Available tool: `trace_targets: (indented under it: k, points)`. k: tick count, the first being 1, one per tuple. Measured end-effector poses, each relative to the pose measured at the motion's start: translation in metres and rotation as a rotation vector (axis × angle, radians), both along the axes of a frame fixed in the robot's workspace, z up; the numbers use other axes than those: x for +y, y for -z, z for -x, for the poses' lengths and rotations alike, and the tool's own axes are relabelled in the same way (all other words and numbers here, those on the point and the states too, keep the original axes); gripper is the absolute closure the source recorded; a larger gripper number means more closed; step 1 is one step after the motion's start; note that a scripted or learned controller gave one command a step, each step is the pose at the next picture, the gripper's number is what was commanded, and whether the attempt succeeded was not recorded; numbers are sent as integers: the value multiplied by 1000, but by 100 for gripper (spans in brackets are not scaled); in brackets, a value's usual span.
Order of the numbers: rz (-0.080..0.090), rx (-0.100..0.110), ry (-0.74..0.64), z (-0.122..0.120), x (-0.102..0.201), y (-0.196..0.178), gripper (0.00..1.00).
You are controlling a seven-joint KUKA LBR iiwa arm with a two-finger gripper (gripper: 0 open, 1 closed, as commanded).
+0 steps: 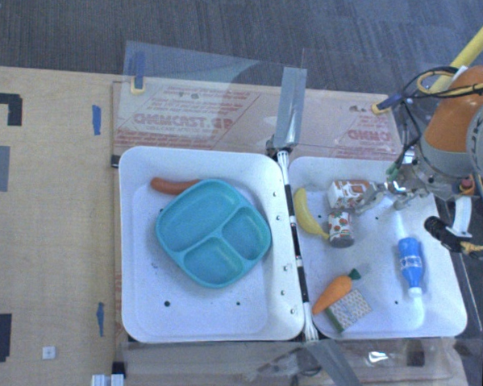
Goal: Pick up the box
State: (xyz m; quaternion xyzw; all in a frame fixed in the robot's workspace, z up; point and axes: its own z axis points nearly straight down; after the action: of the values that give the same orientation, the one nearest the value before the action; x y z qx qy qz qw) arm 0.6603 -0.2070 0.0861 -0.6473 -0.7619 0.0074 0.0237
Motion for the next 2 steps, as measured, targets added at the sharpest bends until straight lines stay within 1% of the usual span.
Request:
trace_targets:
  k: [1, 2]
  points:
    - [22, -28, -153, -1, 6, -2, 0]
    - [25, -30, -245, -2, 81, -1, 0]
